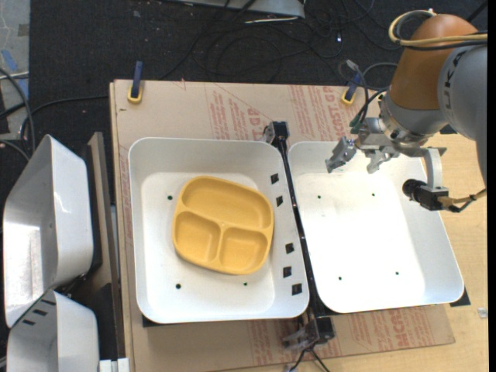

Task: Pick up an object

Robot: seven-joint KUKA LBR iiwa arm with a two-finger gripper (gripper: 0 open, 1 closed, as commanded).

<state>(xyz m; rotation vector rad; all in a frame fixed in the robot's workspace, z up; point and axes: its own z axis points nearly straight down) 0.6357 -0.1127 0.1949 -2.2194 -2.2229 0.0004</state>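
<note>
Two shallow white bins sit side by side on a cardboard sheet (256, 115) printed with red lettering: the left bin (147, 231) and the right bin (387, 254). Two blue-and-yellow clamps (136, 82) pin the sheet's far edge. Black cables (232, 37) trail over the dark floor behind

You have bright, even overhead lighting. The two white bins (372, 231) read near overexposed, their floors washed to flat white with little texture. Left of the bins, a glossy white container (46, 215) carries soft glare. The yellow tray (223, 225) casts only a faint shadow on its lower edge. Above the bins the dark floor (232, 45) loses detail. Focus is acceptable throughout; you get slight softness and compression noise on fine cables.
</note>
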